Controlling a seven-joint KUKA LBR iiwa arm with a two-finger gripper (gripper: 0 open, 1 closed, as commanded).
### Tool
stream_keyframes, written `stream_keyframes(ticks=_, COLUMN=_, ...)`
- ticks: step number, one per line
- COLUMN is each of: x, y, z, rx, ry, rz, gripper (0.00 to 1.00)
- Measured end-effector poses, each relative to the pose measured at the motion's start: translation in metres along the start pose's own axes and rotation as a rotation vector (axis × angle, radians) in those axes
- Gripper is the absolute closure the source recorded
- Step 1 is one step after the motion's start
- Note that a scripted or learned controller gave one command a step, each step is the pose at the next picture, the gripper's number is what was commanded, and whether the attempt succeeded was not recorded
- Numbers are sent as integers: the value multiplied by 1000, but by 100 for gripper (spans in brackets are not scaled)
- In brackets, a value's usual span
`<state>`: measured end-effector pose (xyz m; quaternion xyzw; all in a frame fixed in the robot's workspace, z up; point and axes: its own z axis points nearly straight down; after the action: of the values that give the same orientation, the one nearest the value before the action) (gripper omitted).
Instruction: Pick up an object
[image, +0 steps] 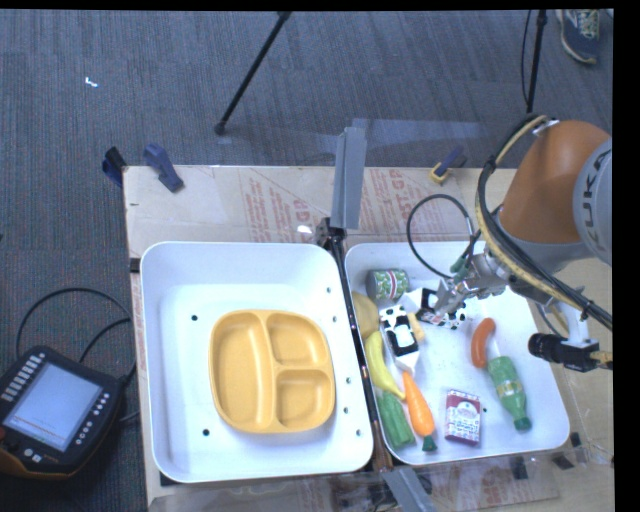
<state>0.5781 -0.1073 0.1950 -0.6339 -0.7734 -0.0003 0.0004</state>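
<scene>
The arm (560, 190) runs off the right edge, so its base and most of its length are cut away. Its gripper (447, 303) sits low over the right bin (545, 395), too small and cluttered to tell how the fingers stand, and it covers part of a black-and-white toy (445, 318) beneath it. The banana (377, 362) lies half under a small cow-patterned carton (401, 334). The label on the red box (463, 416) is too small to read. The handheld pendant (55, 410) is clipped by the left edge.
</scene>
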Motion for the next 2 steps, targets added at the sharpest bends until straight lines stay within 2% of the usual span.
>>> stream_keyframes(ticks=1, x=0, y=0, z=0, rx=1, ry=0, rz=0, gripper=0)
stream_keyframes(ticks=2, x=-46, y=28, z=79, rx=-14, ry=-6, rz=-43, gripper=0)
